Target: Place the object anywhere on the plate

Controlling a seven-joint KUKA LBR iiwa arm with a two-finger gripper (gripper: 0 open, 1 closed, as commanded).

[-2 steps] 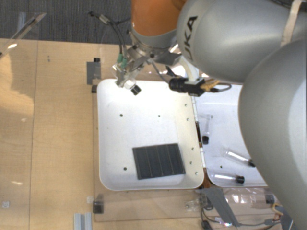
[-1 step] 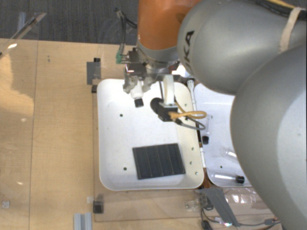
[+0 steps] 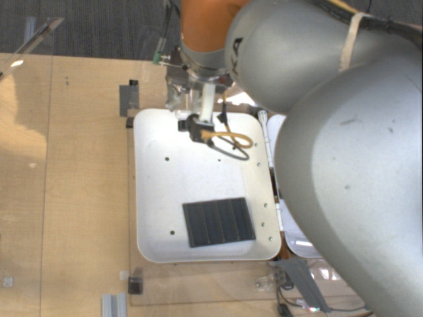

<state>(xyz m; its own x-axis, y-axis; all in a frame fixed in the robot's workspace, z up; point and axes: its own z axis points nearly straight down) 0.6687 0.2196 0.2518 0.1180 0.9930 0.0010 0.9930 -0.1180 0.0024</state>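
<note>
A: At the 12 o'clock rim of the white bin (image 3: 149, 197): gripper (image 3: 196, 107), hanging under the orange band (image 3: 208, 18) of the arm (image 3: 344, 150).

B: Claw state?

A: Cannot tell. Wrist hardware blocks it from this angle, so I also can't say whether it holds anything.

B: Plate?

A: Dark grey plate (image 3: 218, 222), rectangular and ribbed. It lies flat on the bin floor between 5 and 6 o'clock, near the 6 o'clock wall, with a strip of white between them. It is well apart from the gripper, with bare white floor in between.

B: Object?

A: Can't tell where it is. The arm's big grey links cover most of the second bin (image 3: 301, 246), which sits at 3 o'clock of the first. Slivers of its white rim show past the arm.

B: Anything else?

A: Two small dark dots on the bin floor, one toward 9 o'clock (image 3: 167, 158) and one toward 7 o'clock (image 3: 173, 232). On the wooden bench (image 3: 66, 177) there is a black bracket (image 3: 129, 98) just outside the bin's 11 o'clock corner. A small black block (image 3: 135, 284) sits outside the 7 o'clock corner. Grey carpet (image 3: 79, 12) lies past the bench at 12 o'clock.
</note>
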